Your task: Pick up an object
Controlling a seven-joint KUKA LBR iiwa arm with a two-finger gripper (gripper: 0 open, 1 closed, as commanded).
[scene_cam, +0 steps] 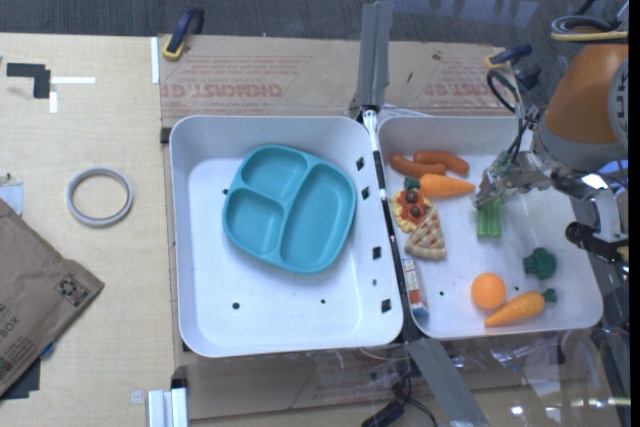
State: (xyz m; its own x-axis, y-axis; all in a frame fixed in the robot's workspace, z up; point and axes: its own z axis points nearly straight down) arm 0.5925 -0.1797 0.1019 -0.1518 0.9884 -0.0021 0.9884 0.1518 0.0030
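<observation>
Camera view shows the tool (497, 187) low in the right bin (560, 315), near its far edge, with a green stick-like piece (488, 218) hanging upright beneath it. The fingers appear clamped on the piece's top end, which would explain why it stands rather than lies flat. Two carrots (447, 185) and a sausage lie just beside it along the far edge; an orange ball (488, 291), a broccoli (540, 263) and another carrot sit toward the near edge. The left bin (200, 315) holds a teal divided plate (290, 208).
</observation>
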